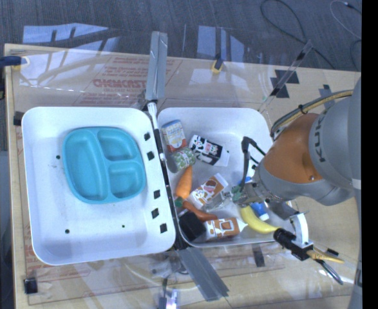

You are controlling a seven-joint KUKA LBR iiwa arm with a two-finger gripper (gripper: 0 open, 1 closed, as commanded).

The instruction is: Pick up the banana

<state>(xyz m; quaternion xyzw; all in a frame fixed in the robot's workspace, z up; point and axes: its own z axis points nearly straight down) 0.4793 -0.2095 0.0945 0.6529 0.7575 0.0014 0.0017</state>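
banana [257,221] against bin's [208,116] near rim

The arm's wrist [285,163] covers the right bin's [230,118] far corner and the banana's [258,222] upper end. Can't make out the gripper [248,195] fingers, and the small packets' [209,192] labels are too blurry to read.

Both bins [47,237] look like smooth glossy white plastic, and the blue tray [105,163] in the left one is the same sort of shiny moulded plastic, light bouncing right off it. The bench [66,85] reads as pale bare wood with clear, reflective sheets over it, pretty matt where it's uncovered. The banana [256,222] has a smooth, slightly waxy yellow skin, the cartons [208,190] look like printed glossy card, and the arm [304,156] is satin grey with a shiny orange band.
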